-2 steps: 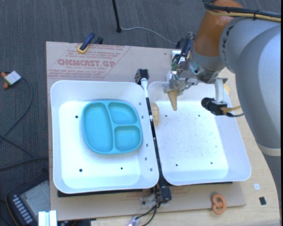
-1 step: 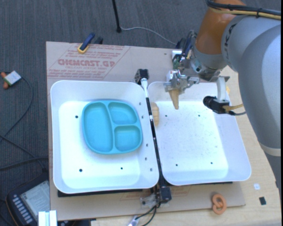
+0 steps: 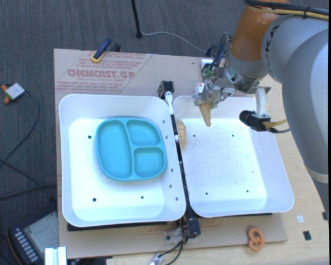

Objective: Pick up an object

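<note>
Cone [image 3: 206, 114] under tool [image 3: 209, 94], tip downward

Grey arm [image 3: 298, 54] reaching from right, orange-banded wrist bent down, gripper [image 3: 206, 112] lowered

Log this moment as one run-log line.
arm: over right white bin | hand: tan cone-shaped object at its tip | left white bin: light-blue three-compartment plastic plate

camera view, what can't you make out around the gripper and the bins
- Gripper: too small and slanted to tell whether it is open or shut, or whether the tan piece at its tip is held.
- Tan block at the right bin's left wall: partly hidden by the rim, shape unclear.
- Left bin floor under the blue tray: covered.
</note>
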